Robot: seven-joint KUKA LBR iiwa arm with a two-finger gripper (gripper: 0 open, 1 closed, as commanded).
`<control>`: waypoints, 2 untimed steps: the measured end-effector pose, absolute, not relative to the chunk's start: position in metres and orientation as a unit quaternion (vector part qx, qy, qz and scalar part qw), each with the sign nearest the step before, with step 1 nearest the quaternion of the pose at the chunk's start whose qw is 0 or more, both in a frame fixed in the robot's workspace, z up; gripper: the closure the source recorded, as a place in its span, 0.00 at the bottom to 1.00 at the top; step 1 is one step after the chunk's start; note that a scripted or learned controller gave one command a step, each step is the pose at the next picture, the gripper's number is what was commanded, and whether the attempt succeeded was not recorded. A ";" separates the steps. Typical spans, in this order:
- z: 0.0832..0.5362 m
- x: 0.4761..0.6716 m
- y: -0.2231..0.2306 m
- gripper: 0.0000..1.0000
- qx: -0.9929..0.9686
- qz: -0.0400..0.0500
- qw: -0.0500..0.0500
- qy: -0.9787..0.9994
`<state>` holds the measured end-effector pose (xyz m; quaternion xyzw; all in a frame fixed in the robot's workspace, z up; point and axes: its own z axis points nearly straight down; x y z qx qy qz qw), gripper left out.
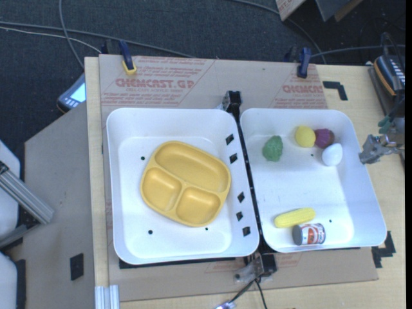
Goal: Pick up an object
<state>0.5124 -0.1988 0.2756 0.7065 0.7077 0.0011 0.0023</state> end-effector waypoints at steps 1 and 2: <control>0.279 0.521 -0.143 1.00 0.705 0.001 0.000 0.709; 0.280 0.538 -0.095 1.00 0.705 0.001 0.001 0.709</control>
